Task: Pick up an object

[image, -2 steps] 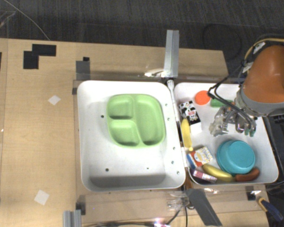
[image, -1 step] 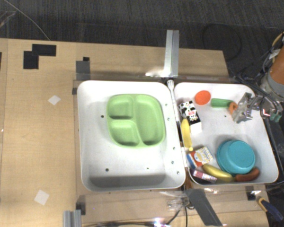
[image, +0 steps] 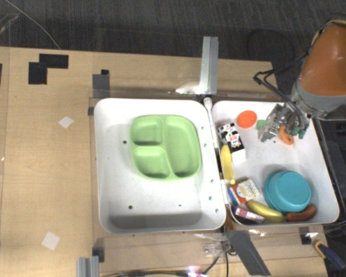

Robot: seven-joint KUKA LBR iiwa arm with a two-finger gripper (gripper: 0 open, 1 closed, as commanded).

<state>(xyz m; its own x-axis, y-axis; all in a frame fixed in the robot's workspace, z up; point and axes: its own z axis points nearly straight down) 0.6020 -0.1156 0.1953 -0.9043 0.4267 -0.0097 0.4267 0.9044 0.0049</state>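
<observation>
My gripper [image: 278, 127] hangs low over the far right part of the right bin [image: 328, 172], under the grey wrist with its orange band. A small orange object [image: 287, 137] lies right at the gripper's tip, partly hidden by it. An orange disc [image: 247, 118] sits just to the left. Farther forward are a blue bowl [image: 287, 190], a banana [image: 264, 210], a brown sausage [image: 301, 214] and a black-and-white carton [image: 232, 136].
A green divided plate [image: 164, 146] lies in the left bin [image: 112, 172]. A yellow stick [image: 226, 161], a small packet [image: 247, 187] and a red-and-white tube [image: 240, 202] crowd the right bin's left wall. A metal post [image: 209, 68] stands behind the bins.
</observation>
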